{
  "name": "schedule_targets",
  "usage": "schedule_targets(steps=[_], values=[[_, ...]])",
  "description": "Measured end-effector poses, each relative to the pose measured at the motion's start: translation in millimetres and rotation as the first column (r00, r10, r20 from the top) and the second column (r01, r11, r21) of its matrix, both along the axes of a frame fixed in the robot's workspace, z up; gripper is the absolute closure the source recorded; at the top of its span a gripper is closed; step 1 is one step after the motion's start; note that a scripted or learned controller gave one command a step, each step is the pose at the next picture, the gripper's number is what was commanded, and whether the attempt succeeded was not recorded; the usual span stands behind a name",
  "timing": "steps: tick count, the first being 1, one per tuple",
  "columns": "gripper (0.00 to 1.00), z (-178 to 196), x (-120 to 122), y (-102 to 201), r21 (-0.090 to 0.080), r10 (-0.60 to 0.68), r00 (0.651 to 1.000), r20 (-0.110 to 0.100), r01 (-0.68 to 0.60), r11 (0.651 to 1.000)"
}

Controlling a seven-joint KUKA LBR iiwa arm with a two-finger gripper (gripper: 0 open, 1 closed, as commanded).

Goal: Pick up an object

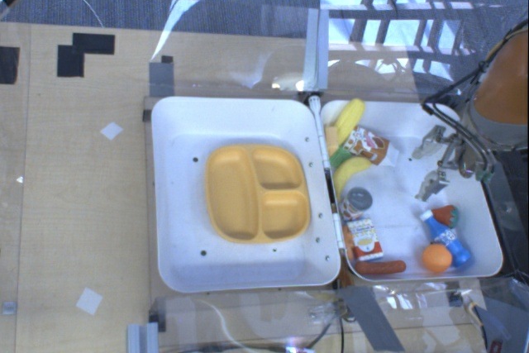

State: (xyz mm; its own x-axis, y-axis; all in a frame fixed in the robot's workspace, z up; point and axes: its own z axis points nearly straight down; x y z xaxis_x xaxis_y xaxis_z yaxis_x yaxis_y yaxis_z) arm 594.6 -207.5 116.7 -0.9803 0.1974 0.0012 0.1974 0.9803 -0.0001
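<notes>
Nothing is lifted yet: the hand (431, 164) hangs spread and bare over the right bin (494, 259), toys untouched below.

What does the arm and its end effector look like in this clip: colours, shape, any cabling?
The arm comes in from the right as a rounded body with an orange band, grey beneath it. Black cables loop off it toward the wrist. The end effector is bare silvery metal, with two slim fingers on a darker mount.
</notes>
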Motion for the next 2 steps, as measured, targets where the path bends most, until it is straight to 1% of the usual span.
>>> schedule_targets(steps=[1,2], values=[[0.00,6.0,68.3,4.0,0.000,-0.144,0.989,0.014,0.144,0.990],[0.00,12.9,-3.8,20.1,0.003,-0.507,0.862,0.009,0.507,0.862]])
